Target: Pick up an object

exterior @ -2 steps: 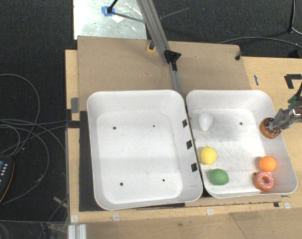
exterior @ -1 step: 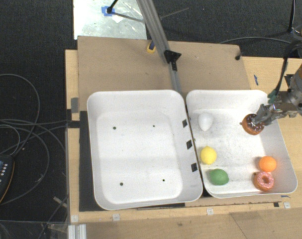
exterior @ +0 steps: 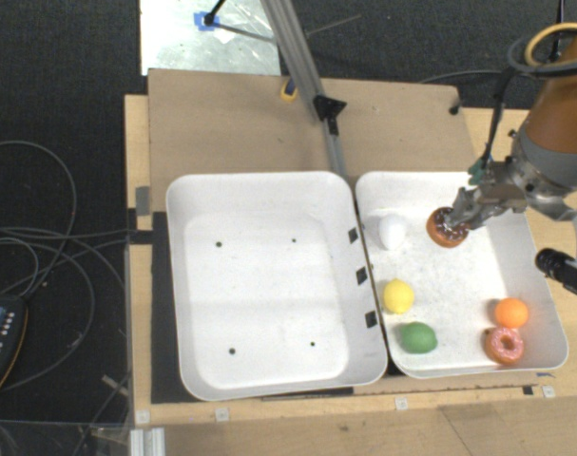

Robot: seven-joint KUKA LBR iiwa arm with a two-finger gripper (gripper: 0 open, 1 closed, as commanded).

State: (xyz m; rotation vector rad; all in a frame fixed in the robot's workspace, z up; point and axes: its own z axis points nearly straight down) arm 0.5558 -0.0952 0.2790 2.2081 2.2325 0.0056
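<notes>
Brown with sprinkles, the chocolate donut (exterior: 448,228) is the thing being gone for here. It's sat in the right bin (exterior: 554,345), up around the 12 o'clock part of that bin's floor, and the gripper (exterior: 460,214) is parked right on top of it, with the arm reaching in from 3 o'clock. The approach looks to be made from above, probably because the donut lies flat and a top-down grab is the easy option. Whether anything is actually pinched can't be told from this angle, since the tip is lost against the donut's dark top, so no grasp should be assumed.

Around it: a white egg-shaped object (exterior: 391,231) is found at 9 o'clock from the donut, near but apart. A yellow lemon-like fruit (exterior: 398,296) and a green lime-like one (exterior: 418,337) are placed toward 7 o'clock, well apart from the target. An orange ball (exterior: 511,313) and a pink frosted donut (exterior: 505,346) are tucked together at 5 o'clock, near the bin's corner.

Nothing is really crowding the target, so a straight lift looks unobstructed. The bin's far wall is the closest thing to be bumped. The left bin (exterior: 188,207) is bare plastic with a few dark dots.
</notes>
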